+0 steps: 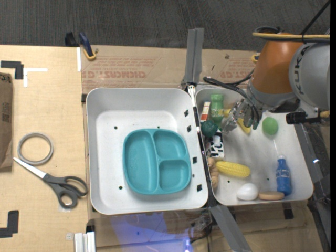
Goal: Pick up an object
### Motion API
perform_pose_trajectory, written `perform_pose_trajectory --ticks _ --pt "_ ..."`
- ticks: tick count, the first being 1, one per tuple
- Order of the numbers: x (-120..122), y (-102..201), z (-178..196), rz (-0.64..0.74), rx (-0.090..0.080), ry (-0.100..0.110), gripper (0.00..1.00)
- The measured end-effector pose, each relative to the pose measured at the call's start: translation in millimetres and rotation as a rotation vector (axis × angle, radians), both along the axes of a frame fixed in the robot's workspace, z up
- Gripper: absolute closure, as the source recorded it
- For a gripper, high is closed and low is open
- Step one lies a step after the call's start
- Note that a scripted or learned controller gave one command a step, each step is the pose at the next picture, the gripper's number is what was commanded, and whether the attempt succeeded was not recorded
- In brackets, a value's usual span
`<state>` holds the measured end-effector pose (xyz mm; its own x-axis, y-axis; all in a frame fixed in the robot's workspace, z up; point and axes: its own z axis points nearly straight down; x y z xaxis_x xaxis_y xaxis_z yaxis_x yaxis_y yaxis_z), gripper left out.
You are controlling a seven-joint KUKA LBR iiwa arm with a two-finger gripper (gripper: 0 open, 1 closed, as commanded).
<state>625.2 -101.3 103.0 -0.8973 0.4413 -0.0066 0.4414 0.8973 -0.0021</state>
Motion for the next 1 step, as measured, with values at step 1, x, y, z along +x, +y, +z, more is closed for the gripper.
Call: perform_pose_trajectory --ticks 1 --pt "24.3 26.2 89.9 0.009 0.004 0.0 1.0"
